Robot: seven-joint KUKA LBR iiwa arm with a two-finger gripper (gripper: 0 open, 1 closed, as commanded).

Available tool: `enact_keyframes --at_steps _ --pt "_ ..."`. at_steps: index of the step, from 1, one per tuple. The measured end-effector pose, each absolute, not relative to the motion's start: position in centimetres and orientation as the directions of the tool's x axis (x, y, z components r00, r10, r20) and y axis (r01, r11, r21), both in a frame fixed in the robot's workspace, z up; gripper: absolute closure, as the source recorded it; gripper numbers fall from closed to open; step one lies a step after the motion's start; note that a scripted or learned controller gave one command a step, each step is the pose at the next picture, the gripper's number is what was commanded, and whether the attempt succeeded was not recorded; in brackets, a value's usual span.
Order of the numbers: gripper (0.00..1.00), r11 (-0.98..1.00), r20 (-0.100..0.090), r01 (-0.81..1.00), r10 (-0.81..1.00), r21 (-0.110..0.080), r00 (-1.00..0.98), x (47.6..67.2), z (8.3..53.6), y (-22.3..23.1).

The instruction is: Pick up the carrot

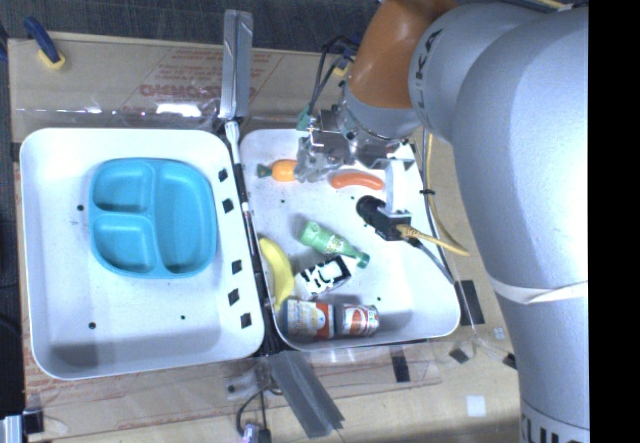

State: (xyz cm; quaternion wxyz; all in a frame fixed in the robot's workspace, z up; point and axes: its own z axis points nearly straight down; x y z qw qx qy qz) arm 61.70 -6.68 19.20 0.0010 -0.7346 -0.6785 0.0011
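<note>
Bright, even light; soft focus.
The white bin [45, 261] left of the gripper [312, 163] is nearly washed out, with soft shadow along its near wall; the grey arm [520, 131] right of it carries a sheen; detail beside the gripper seems smeared.

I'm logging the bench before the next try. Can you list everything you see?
bins: two, white, left bin beside right bin
plate: one, blue, three compartments, in left bin
carrot: one, orange with green end, far end of right bin
long piece: one, orange-red, right of carrot
bottle: one, green, mid right bin
banana: one, yellow, along right bin's left wall
card: one, black and white, beside banana
can: one, red and white, on its side, near end of right bin
clamp: one, blue, bench's far left corner
arm: one, grey with orange band, from the right
gripper: one, low beside carrot
</note>
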Motion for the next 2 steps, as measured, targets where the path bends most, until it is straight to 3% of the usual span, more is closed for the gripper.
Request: enact_keyframes --at_steps 1,2 --pt "1.00 -0.067 0.000 0.998 0.998 -0.005 0.067 55.5 19.1 -1.7" --pt "1.00 -0.097 -0.001 0.995 0.995 -0.005 0.097 52.0 19.1 -0.7"
